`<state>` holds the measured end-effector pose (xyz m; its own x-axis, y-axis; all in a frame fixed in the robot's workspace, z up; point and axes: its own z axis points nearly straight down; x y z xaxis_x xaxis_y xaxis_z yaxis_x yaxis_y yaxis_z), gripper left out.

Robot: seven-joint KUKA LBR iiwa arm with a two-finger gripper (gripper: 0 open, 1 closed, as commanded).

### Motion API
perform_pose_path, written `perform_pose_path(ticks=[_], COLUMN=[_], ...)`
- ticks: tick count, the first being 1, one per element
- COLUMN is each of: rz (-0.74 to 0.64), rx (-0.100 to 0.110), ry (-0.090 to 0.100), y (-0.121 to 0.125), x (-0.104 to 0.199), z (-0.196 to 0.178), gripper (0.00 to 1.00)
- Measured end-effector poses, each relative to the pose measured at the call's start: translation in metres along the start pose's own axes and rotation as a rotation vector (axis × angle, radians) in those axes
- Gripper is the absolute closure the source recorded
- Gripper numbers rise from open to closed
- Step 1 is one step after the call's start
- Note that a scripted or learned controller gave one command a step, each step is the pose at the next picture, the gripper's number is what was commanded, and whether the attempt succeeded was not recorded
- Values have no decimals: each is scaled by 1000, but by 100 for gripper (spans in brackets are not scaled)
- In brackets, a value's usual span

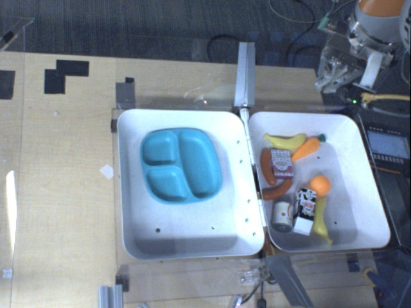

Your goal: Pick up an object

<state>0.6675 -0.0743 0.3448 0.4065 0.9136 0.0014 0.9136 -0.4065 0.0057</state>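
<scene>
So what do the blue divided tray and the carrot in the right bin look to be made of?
Blue tray: likely molded plastic, matte with a soft sheen, one uniform color, rounded compartment walls. Carrot: probably toy plastic, smooth and evenly orange with a green tip; too small to be sure.

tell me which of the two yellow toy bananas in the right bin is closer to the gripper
The yellow banana at the bin's far edge, beside the orange carrot. The other yellow banana lies near the front, farther from the gripper.
</scene>
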Motion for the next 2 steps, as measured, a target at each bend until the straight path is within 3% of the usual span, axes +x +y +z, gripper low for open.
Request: perform_pose_path(ticks=[1,2], rz=[-18,21], rx=[2,5], ry=[1,-2], y=[-88,-77], x=[33,-14], z=[-28,77], gripper=[100,100])
